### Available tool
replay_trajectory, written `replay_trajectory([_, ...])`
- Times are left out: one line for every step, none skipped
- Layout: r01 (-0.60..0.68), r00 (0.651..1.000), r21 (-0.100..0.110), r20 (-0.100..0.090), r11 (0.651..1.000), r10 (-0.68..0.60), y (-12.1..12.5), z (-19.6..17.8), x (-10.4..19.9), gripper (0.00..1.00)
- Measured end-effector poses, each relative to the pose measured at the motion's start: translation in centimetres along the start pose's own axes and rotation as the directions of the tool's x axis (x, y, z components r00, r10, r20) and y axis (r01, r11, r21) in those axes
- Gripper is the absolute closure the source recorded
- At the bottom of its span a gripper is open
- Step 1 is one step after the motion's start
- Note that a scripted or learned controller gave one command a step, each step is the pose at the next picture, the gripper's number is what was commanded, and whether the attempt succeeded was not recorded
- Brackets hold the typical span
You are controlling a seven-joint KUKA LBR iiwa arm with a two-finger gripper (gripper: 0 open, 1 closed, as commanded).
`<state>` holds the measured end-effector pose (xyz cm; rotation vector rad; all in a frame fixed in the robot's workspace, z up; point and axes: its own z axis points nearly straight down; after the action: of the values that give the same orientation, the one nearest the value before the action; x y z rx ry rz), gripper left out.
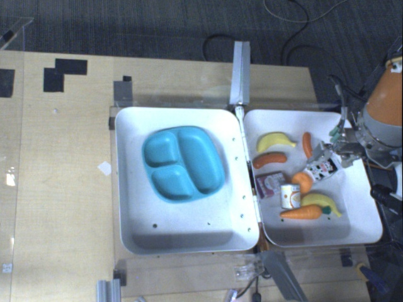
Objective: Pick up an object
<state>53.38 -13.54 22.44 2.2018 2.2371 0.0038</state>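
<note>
Overhead, the fingers [325,160], grip unclear, hover over the right bin [362,228] on the pale wooden bench [63,168].

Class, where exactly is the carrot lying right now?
The carrot lies in the right bin, near its front edge, just below the small can and beside a banana.

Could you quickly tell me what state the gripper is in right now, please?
Gripper: low in the right bin; open or shut cannot be told.

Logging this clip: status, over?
End effector low in right bin, over toy food pile. Nothing seen held. Carrot, can close by. Blue tray untouched.
</note>
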Motion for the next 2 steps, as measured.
replay_trajectory([-0.024, 1.0, 0.001, 0.0, 1.0, 0.024, 6.5, 12.5, 2.5, 0.0])
replay_trajectory([-0.022, 1.0, -0.005, -0.001, 1.0, 0.022, 6.7, 11.3, 2.5, 1.0])
